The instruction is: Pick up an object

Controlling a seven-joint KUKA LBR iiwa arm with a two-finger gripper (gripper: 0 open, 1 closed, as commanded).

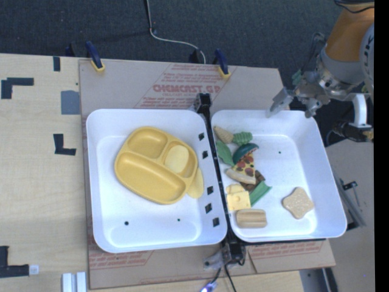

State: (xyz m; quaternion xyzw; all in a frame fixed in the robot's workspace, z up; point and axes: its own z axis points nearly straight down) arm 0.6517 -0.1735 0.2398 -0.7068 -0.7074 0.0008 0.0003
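Two white bins side by side on the bench, over a cardboard sheet held by blue clamps at the far edge.

Left bin: a yellow divided tray, tilted, its right edge near the wall between the bins.

Right bin: toy food, mostly bunched along its left side. Far to near: a beige piece, a green leafy piece, a dark green piece, a pizza slice (red and dark toppings, touching the green bits around it), a green wedge, a yellow cheese block, a bread roll near the front wall. A toast slice lies apart at the near right, touching nothing else.

Arm comes in from the far right, orange band above the wrist. Gripper hangs over the far right rim of the right bin, above the wall rather than the food, well apart from every item. Jaws look spread, two grey fingers pointing down-left with a gap between them; nothing held.

A cable runs across the dark floor beyond the bench. Black tape marks on the bench at left.
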